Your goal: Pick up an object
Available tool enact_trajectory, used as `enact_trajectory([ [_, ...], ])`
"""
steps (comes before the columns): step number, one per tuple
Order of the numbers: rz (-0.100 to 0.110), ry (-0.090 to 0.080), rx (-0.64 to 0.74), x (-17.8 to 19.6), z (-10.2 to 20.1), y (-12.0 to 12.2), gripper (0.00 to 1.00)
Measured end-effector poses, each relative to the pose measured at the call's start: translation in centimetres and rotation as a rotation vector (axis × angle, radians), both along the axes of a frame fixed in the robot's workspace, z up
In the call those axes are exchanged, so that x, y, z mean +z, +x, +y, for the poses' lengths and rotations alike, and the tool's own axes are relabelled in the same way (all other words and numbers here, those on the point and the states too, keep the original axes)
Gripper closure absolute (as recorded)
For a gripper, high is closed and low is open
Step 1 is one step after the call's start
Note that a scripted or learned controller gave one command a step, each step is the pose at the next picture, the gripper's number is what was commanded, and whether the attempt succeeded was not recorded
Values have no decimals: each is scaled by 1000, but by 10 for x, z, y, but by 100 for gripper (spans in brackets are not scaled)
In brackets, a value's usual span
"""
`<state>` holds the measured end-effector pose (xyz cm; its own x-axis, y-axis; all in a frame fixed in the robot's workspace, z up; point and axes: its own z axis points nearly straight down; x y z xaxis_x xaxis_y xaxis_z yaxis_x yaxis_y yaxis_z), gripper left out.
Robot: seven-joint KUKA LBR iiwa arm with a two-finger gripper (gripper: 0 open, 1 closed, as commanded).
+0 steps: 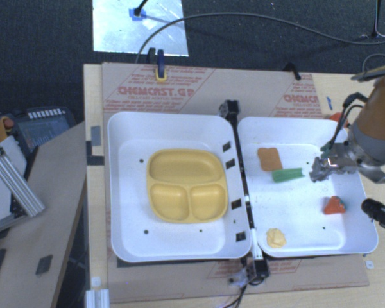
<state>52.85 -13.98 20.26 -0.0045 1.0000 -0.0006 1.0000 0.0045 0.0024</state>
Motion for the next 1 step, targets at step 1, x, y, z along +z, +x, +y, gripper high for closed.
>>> enact_trajectory([
  [1,1,1,1,-5,56,2,100],
])
